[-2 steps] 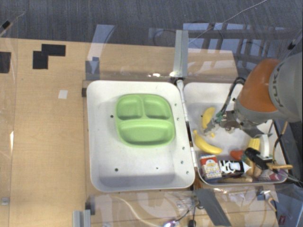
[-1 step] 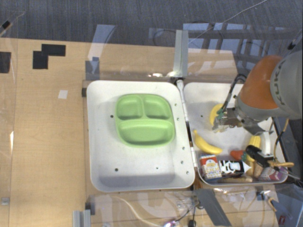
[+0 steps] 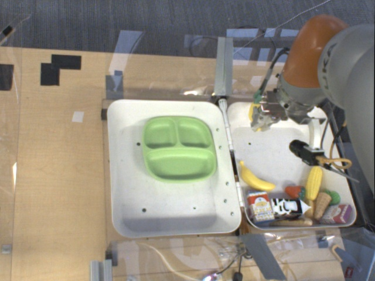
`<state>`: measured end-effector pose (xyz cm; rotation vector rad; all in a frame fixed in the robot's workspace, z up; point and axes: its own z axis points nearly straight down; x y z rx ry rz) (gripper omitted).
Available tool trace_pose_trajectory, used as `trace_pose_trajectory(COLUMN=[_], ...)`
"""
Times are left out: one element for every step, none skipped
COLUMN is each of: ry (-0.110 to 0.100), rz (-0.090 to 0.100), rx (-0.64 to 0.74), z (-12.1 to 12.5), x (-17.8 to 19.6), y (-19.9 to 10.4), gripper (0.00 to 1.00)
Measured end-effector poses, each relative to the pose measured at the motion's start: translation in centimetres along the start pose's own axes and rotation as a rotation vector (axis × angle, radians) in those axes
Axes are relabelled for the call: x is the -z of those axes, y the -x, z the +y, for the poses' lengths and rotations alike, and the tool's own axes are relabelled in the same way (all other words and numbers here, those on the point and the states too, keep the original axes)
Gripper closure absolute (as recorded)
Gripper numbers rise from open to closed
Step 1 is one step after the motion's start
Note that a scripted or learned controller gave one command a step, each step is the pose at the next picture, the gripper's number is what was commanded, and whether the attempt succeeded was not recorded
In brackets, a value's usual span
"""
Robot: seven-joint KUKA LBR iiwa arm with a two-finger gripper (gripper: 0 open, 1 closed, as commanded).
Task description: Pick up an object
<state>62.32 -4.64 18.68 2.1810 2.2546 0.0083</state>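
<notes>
My gripper [image 3: 262, 119] hangs over the far left corner of the right bin [image 3: 275, 151], under the grey wrist with its orange band. A small yellow thing [image 3: 254, 111] shows right against the gripper's left side; whether it is gripped is unclear. Nearer the front of that bin lie a banana [image 3: 256, 180], a corn cob [image 3: 314, 182], a red piece [image 3: 293, 191], a small printed carton [image 3: 261, 207] and a black-and-white pack [image 3: 288, 206]. All of these lie well apart from the gripper.
The left bin [image 3: 126, 209] holds a green divided plate [image 3: 178, 148]. A tan cone-shaped toy [image 3: 322, 204], a green piece [image 3: 334, 196] and a pale box [image 3: 338, 214] crowd the right bin's front right corner. A metal rail [image 3: 222, 69] runs between the bins at the back.
</notes>
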Motion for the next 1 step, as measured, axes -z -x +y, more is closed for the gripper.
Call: trace_pose_trajectory(ry=[-0.001], rz=[-0.001], rx=[-0.132], z=[3.16], x=[1.68], y=[-0.48], gripper=[1.0])
